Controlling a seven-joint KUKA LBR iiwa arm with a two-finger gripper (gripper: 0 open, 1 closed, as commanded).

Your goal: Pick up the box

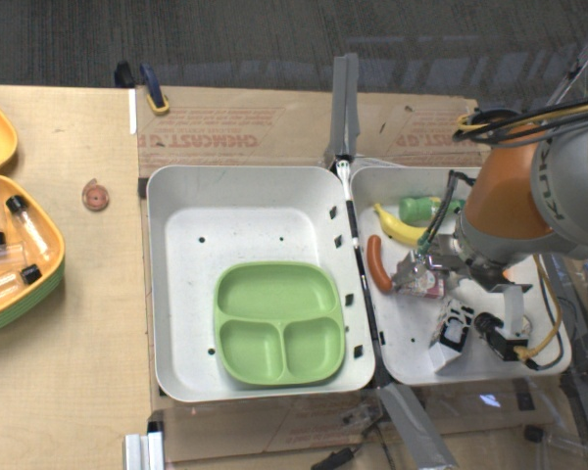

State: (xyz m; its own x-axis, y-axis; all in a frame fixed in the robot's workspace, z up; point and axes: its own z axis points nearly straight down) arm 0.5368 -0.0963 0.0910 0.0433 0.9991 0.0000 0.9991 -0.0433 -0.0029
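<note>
In the right bin (402, 360) lies a small grey and pink packet-like box (417, 278), just right of a red sausage (380, 263). The arm, with its orange band (502, 196), comes in from the right and hangs over the box's right side. My gripper (454, 332) points down toward the bin floor, a little to the right of and nearer than the box. I see nothing between its fingers. The arm's wrist hides part of the box's right edge.
A yellow banana (398, 225) and a green object (418, 208) lie at the back of the right bin. The left bin (176, 262) holds a green divided tray (279, 321). A yellow tray (10, 253) with small vials sits at the far left of the bench.
</note>
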